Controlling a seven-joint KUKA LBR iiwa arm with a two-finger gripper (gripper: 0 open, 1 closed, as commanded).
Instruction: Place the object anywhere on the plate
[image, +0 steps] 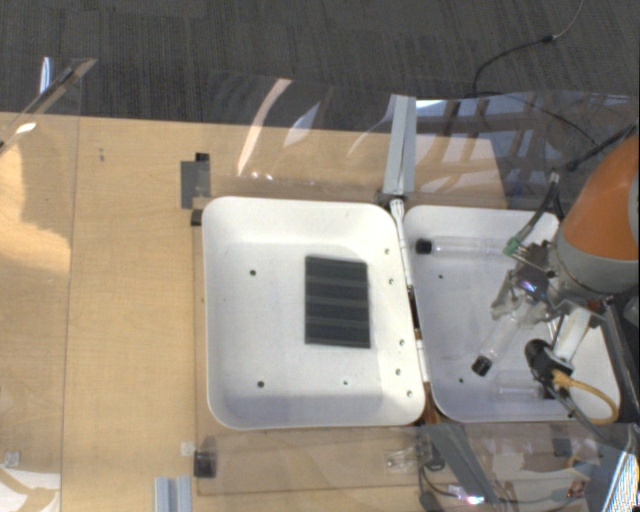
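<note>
A dark grey ribbed plate lies flat in the middle of the left white bin. In the right bin a clear tube with a black cap runs at a slant, its capped end toward the front left. Its upper end reaches up to my gripper, which hovers over the right bin's middle. Whether the tube is between the fingers or just lying below them is not clear. A second clear tube with a black cap lies along the right bin's far side.
The grey arm with its orange band fills the right bin's right side. A yellow and black cable hangs by the wrist. A metal post stands behind the gap between the bins. Wooden bench surrounds the bins.
</note>
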